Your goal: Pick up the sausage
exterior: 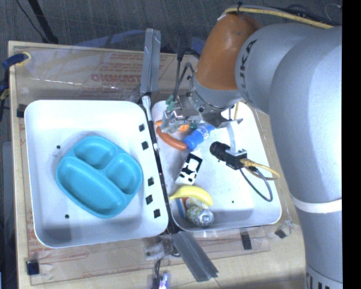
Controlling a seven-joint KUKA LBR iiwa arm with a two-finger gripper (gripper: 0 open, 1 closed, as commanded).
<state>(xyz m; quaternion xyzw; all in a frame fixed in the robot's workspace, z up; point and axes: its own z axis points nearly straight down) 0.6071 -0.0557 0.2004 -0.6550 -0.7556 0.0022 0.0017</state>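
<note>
Bench [78, 65] bearing two white bins [42, 221]

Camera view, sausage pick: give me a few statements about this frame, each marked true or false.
1. The sausage lies in the right bin. True.
2. The blue plate sits in the right bin. False: it is in the left bin.
3. The gripper is over the right bin, near the sausage. True.
4. The banana lies on the blue plate. False: it is in the right bin, near its front edge.
</note>
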